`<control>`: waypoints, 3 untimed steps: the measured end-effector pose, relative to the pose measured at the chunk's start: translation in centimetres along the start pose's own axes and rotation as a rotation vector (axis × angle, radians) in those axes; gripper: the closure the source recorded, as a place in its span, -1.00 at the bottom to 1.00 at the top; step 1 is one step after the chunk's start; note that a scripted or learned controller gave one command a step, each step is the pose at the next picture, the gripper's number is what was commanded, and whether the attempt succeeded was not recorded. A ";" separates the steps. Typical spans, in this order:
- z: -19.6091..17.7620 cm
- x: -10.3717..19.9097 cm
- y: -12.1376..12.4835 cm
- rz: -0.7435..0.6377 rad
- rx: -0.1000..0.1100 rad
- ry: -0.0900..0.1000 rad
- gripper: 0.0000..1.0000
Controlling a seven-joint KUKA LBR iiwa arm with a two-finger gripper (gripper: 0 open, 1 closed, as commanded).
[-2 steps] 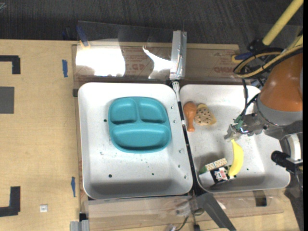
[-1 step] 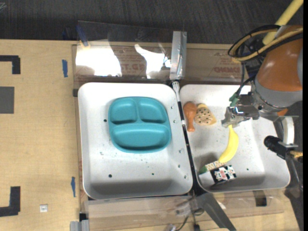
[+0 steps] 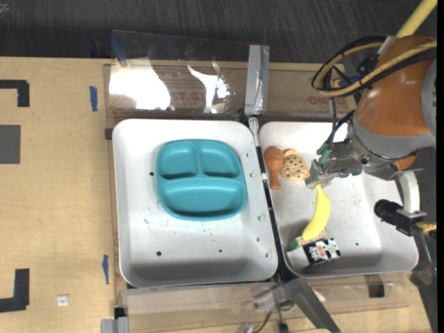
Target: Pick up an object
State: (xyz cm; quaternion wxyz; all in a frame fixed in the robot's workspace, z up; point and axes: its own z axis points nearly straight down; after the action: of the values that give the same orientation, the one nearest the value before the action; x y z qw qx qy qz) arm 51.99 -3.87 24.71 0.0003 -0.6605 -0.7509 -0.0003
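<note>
The grey two-finger gripper (image 3: 325,171) hangs low over the right white plastic bin (image 3: 395,252), just beside the far end of the curved yellow banana (image 3: 319,217); whether its fingers are open or closed cannot be told. Left of it lie an orange pear-shaped toy (image 3: 274,164) and a speckled tan cookie (image 3: 293,166), touching each other. A small black-and-white box (image 3: 320,250) sits by the banana's near end. A good grasp would probably straddle the banana across its narrow width, clear of the cookie. The teal divided plate (image 3: 201,177) fills the left bin (image 3: 135,241).
</note>
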 end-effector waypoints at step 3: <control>-0.9 0.7 6.5 0.016 -0.006 -0.001 1.00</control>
State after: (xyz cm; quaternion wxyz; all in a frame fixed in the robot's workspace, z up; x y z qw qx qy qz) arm 58.39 -2.32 25.61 -0.0021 -0.6665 -0.7455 -0.0020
